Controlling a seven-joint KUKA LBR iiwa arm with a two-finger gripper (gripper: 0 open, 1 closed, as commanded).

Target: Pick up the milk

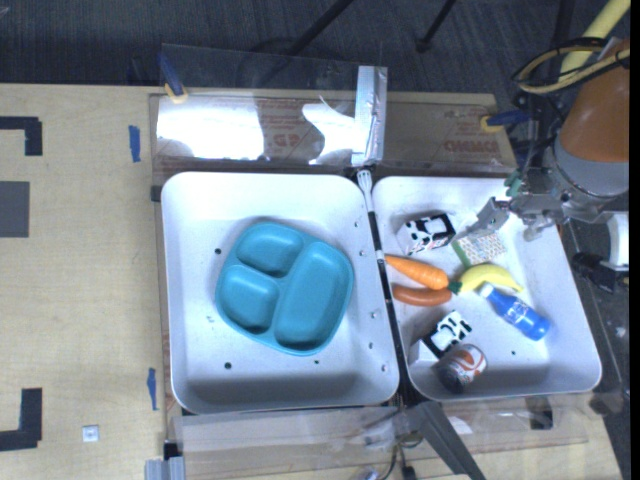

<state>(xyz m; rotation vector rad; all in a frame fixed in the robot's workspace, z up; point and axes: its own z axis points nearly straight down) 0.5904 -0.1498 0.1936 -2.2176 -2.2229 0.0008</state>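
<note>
Two white bins sit side by side on the bench, and nothing of the pick looks done yet: the milk lies in a bin, not between any fingers. Taking the orange carrot (417, 269) in the right bin (572, 298) as landmark and going from the left, well to its left is the left bin (190, 298), bearing a blue divided plate (284, 286). Just below the carrot, touching or nearly so, lies a reddish-brown sausage-like piece (422, 294). Just above it sits a small black-and-white cow-patterned carton, which I take for the milk (428, 232), lying free on the bin floor. Below and slightly right of the carrot is a second cow-patterned item (449, 333), so which of the two is the milk is a judgement, and below that a round brown-and-white thing (462, 365) that I cannot name. Just right of the carrot's tip lies a yellow banana (487, 277), and beyond that a blue bottle (515, 311). Up and right of the carrot, the gripper (500, 215) hangs at the bin's upper right part, near the milk but apart from it; whether it is spread or closed I cannot tell, and no object shows in its grasp. Left to do, by my reading: reach, close, lift.
</note>
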